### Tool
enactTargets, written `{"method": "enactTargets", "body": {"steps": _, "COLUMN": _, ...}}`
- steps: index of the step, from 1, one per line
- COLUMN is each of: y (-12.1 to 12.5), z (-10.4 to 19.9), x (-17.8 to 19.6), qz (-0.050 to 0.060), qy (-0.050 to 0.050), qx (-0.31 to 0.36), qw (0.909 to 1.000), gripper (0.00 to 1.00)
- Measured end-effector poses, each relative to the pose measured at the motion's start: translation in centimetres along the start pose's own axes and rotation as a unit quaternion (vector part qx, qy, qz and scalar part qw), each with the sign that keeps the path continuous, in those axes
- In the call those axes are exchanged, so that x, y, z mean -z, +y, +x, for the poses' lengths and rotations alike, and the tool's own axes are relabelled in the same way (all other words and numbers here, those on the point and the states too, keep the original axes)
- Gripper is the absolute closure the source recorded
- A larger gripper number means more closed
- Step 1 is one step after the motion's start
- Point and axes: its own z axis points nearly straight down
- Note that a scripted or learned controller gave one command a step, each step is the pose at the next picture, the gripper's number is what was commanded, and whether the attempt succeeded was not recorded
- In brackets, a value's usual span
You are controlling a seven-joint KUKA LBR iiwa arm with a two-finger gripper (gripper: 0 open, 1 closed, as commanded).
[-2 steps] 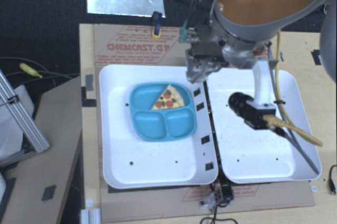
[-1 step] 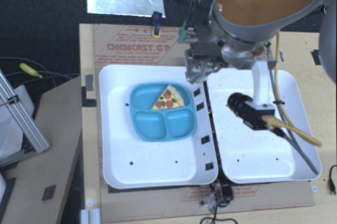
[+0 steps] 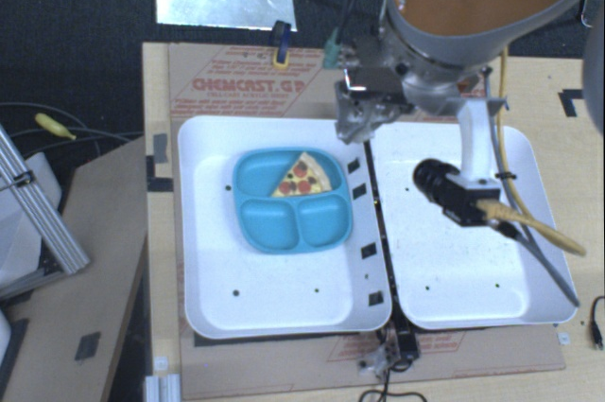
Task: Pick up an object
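Object for pickup: pizza slice (image 3: 304, 176). Lies flat in the upper compartment of a blue plate (image 3: 274, 230), towards that compartment's right end, tip pointing at the far edge of the left bin (image 3: 217, 296). Appears thin and low, so probably sits below the compartment walls. Judged to favour a descent from above over a side approach, since the raised walls would block the latter.

Plate rests near the middle of the left bin, well apart from every wall. Leaves room around it for a descent, as judged.

Gripper (image 3: 362, 128) hangs over the far end of the seam between the left bin and the right bin (image 3: 454, 287), just beyond the left bin's far right corner. Near the slice but not touching it or over it. Spread or pressed together: cannot tell at this slant. Nothing seen held.

Pickup judged not yet begun. Calls for a shift towards the plate, then a descent.
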Motion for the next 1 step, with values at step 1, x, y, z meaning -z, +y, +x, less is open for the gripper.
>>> {"method": "enactTargets", "body": {"steps": 1, "y": -0.13, "z": 0.84, "x": -6.85, "qz": 0.005, "qy": -0.002, "qx": -0.001, "qw": 1.0000, "gripper": 1.00}}
